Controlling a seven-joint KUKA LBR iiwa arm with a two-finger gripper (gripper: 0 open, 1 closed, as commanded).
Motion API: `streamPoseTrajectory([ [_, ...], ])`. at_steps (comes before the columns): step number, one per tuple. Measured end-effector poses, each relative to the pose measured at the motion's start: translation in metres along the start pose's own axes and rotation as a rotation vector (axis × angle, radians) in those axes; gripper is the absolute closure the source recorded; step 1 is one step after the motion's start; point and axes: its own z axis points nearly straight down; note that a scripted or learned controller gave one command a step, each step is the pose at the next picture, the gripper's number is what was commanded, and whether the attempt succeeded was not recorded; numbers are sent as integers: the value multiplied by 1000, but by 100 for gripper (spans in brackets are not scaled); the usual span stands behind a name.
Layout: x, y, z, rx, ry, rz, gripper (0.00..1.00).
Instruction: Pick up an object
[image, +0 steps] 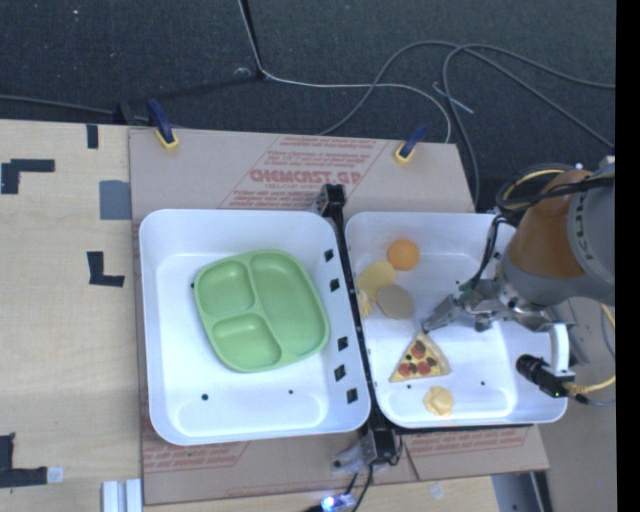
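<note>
Camera view had the gripper (432, 324) low in the right bin (470, 228), just above the pizza slice (420, 359); I couldn't tell its grip.

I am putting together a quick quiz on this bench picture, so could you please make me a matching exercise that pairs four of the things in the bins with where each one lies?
Things:
1. green tray
2. orange ball
3. pizza slice
4. yellow piece

Places:
A. right bin, top, near the divider
B. right bin, by the bottom rim
C. left bin, in the middle
D. right bin, below the end effector

Pairs: 1-C, 2-A, 3-D, 4-B
</note>
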Motion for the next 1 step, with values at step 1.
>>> streamPoseTrajectory([
  [1,-1,1,-12,-4,-2,0,100],
])
